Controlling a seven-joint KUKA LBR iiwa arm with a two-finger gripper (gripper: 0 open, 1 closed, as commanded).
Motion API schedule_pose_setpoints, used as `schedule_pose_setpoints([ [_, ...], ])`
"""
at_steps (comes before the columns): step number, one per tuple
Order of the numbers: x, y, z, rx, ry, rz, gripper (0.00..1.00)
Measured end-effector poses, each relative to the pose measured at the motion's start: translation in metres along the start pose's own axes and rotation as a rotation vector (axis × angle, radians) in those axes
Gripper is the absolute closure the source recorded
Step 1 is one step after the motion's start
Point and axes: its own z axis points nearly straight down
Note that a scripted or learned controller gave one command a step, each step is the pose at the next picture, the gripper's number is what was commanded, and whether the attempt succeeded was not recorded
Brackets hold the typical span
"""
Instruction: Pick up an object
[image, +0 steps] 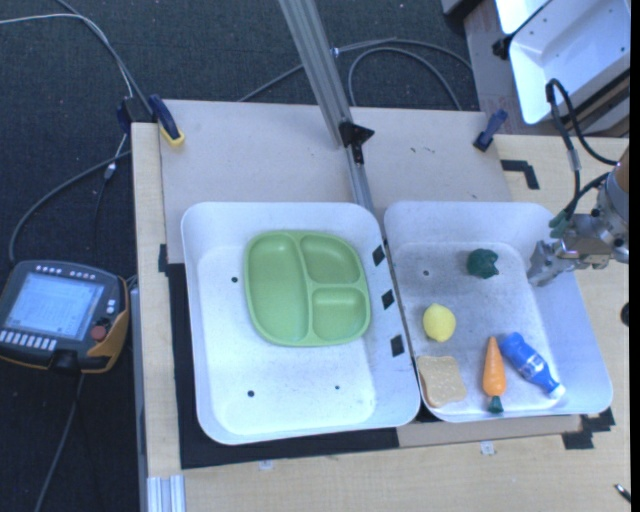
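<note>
- Nothing's picked yet, so any of the five things in the right bin (590, 380) could be the target. My guess is the dark green broccoli-looking piece (483, 263), since it's the closest one to the end effector (556, 256).
- That green piece sits in the far part of the right bin, apart from everything else, and lies just to the left of the end effector in the camera view, roughly level with it. It's a lumpy round thing, no real long axis, so approach angle shouldn't matter much.
- Others: a yellow lemon (439, 322) mid-bin, a slice of bread (443, 380) at the near left corner, an orange carrot (493, 370) lying pointing away from the camera, and a blue bottle (529, 363) lying at a diagonal just right of the carrot.
- End effector hangs over the right bin's right rim, nothing visibly between its parts. Whether it's spread or clenched I honestly can't tell at this angle, too small and washed out.
- Left bin (215, 400) holds a green divided plate (306, 288), well away from the arm.
- Both bins sit on the tabletop (250, 140); a teach pendant (60, 315) rests off to the left on the floor.
</note>
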Motion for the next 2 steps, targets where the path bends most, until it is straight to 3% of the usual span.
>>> schedule_pose_setpoints([
  [2,0.112,0.021,0.022,0.002,0.000,-0.001,1.00],
])
